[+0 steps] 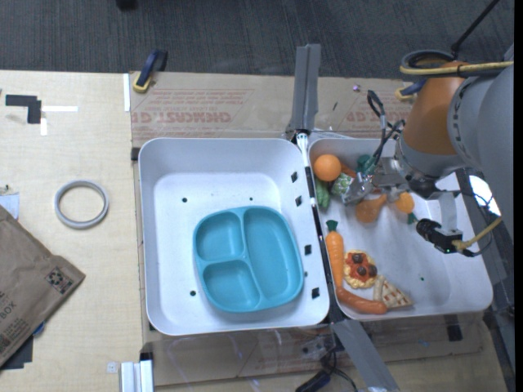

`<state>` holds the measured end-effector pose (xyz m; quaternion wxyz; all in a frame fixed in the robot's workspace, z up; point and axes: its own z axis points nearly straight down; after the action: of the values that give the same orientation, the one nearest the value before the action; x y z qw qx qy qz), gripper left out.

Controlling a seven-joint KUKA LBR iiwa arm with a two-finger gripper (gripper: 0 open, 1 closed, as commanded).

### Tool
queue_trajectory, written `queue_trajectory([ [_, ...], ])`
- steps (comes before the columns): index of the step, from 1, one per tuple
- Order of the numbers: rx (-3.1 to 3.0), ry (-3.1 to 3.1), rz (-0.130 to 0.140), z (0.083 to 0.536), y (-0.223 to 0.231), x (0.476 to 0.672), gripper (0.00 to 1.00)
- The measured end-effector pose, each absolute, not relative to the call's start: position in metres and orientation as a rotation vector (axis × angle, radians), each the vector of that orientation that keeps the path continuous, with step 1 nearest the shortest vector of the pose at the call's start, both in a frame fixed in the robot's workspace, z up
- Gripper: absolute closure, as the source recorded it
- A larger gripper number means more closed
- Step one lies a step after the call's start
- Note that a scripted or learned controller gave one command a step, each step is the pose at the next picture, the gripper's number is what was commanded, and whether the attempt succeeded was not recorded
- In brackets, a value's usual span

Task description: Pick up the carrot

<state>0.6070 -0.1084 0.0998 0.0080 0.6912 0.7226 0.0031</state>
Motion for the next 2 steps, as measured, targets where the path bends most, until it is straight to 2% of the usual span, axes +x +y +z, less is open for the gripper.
queue_trajectory([
  [1,2.192,2.248,-0.001,0.11,-0.167,0.601,0.0],
  [2,2.188,2.268,0.039,0.103,-0.189,0.598,0.0],
])
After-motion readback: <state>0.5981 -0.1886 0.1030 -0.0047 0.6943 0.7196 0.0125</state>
